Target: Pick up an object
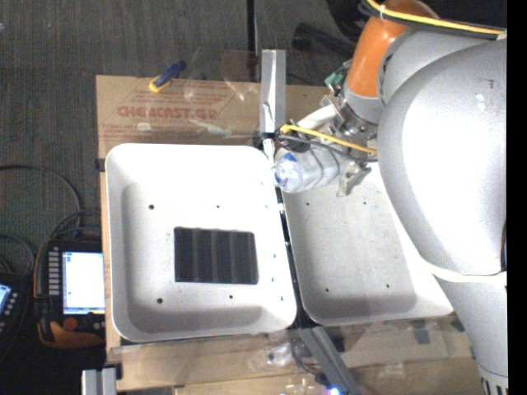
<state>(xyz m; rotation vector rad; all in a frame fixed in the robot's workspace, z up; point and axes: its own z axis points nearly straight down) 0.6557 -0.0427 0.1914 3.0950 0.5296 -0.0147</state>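
Gripper (342, 167) is sitting at the top left corner of the right bin (362, 290), just off the divide between the two bins. A clear plastic bottle (303, 172) is lying on its side right at the gripper, cap end pointing left, overhanging the rim where the bins meet. Fingers are touching or flanking the bottle's right end, but I can't tell how far they're open or whether the bottle is actually clamped; the wrist and a yellow cable (329, 137) are blocking that.

The arm (445, 138) is covering most of the right bin's right side, with the orange band (375, 52) showing above the wrist. The floor of the right bin below the bottle is showing bare white, so there's room there.

The left bin (132, 220) is holding a dark ribbed rectangular block (216, 255) lying flat near its middle, well apart from the bottle, with bare floor all around it.

Behind the bins, a cardboard sheet (165, 109) is lying flat with a small blue-and-yellow item (167, 76) on it. A handheld screen unit (78, 282) is sitting on the floor left of the bench.
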